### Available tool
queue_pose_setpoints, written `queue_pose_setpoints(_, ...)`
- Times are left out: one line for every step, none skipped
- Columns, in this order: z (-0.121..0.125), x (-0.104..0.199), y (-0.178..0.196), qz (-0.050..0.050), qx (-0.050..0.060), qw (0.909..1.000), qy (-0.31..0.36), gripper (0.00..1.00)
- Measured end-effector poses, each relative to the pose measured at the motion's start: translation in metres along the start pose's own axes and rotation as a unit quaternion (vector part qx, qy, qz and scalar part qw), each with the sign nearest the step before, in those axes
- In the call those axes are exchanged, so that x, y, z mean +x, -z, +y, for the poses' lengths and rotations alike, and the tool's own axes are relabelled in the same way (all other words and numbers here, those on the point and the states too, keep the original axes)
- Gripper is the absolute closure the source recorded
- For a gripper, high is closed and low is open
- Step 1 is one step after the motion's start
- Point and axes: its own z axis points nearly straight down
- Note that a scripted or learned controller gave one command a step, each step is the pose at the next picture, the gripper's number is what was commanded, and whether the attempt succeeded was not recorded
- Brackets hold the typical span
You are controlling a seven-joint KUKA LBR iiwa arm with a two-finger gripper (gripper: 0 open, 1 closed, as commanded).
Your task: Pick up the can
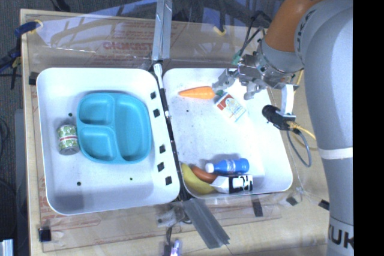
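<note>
Status: approach not begun. The can (68, 138) lies in the left bin (51, 192), hard against its left wall and just beside the left edge of the blue tray (114, 127). It rests on its side; the long axis runs roughly top to bottom of the view, with a slight tilt, parallel to the bin wall. Which end is the lid cannot be told at this size. Nothing rests on it.

The gripper (240, 86) sits over the right bin (273, 147), near its upper edge, well apart from the can. Beneath it lies a small white and red packet (231, 106), with a carrot (197, 92) just to the left. How its jaws stand cannot be told; the linkage is too cluttered to read. Nothing is visibly held.

Other contents of the right bin: a blue bottle (228, 166), a banana (195, 180) and a black and white box (239, 184), grouped at the lower edge.

Judgement: the next move calls for a full traverse across the divider (161, 99) to the far side of the left bin. The wall and tray flank the can across its width, so closing along its length looks the less obstructed choice. Risk: the can rolls when touched.
</note>
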Motion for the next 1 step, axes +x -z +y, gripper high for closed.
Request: queue_pose_setpoints(0.0335,0.0232,-0.1033,0.001,0.0,0.9986,0.052,0.0)
